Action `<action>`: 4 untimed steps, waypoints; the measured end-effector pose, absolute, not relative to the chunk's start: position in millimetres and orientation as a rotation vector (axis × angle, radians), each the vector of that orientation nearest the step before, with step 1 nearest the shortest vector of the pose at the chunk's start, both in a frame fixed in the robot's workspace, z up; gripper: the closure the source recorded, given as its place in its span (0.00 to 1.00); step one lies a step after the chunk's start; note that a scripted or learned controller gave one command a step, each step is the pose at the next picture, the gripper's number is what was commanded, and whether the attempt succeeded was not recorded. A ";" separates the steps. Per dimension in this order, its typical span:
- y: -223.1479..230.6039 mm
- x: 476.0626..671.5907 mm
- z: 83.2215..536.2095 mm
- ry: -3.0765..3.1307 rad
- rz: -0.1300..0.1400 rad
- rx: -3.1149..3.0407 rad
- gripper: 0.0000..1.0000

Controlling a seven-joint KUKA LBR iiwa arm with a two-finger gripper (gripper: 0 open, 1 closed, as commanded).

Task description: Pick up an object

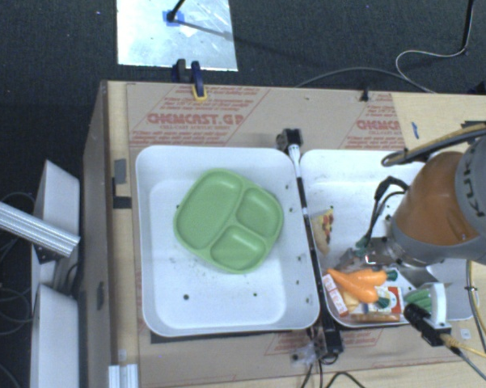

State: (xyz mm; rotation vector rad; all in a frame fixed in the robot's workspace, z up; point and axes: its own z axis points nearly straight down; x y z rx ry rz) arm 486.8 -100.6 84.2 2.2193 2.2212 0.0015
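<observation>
My gripper (370, 259) hangs low in the right bin (340, 176), just above an orange toy carrot (357, 283) near that bin's front edge. The carrot lies on a flat printed packet (364, 307). A small green item (418, 297) sits to the right of the carrot, partly behind the arm. A small yellow and red piece (324, 226) rests against the bin's left wall. The bulky orange and grey wrist covers most of the gripper.
In the left bin (158, 217) lies a green divided plate (229, 220). A black divider (301, 200) runs between the two bins. The arm fills the right half of the right bin.
</observation>
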 end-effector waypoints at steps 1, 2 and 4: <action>-102.1 490.3 95.7 2.212 0.010 2.210 1.00; -101.9 489.8 95.4 2.214 0.008 2.211 0.00; -111.5 531.9 84.0 2.222 -0.001 2.220 0.00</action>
